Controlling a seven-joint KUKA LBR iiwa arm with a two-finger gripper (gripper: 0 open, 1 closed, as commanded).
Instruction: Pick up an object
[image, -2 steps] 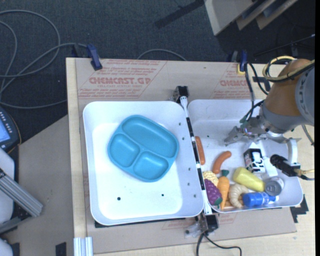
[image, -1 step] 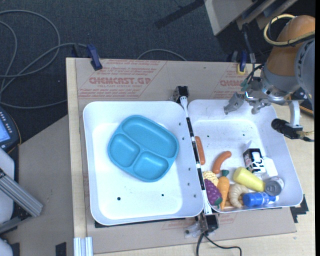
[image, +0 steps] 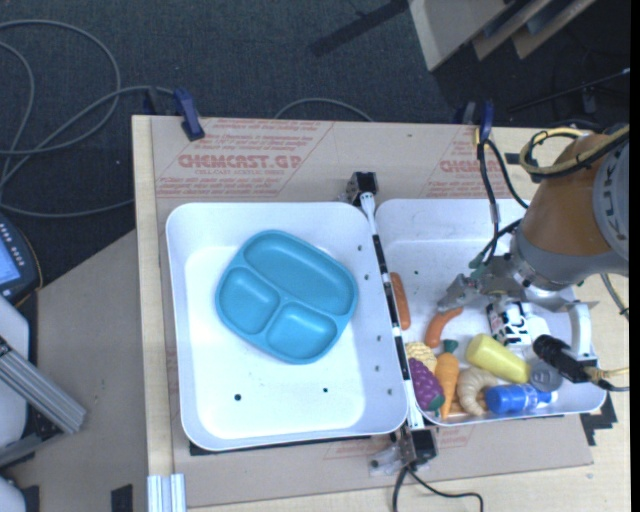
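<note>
The end effector, its state impossible to tell here, hung in the right bin just above a small orange carrot at 7 o'clock, judged light, rigid, slippery plastic best pinched across its thicker middle.

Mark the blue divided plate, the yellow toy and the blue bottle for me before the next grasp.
blue divided plate (image: 287, 294): camera view, middle ridge between its compartments.
yellow toy (image: 497, 357): camera view, middle of its body.
blue bottle (image: 512, 401): camera view, middle of its blue body.
</note>
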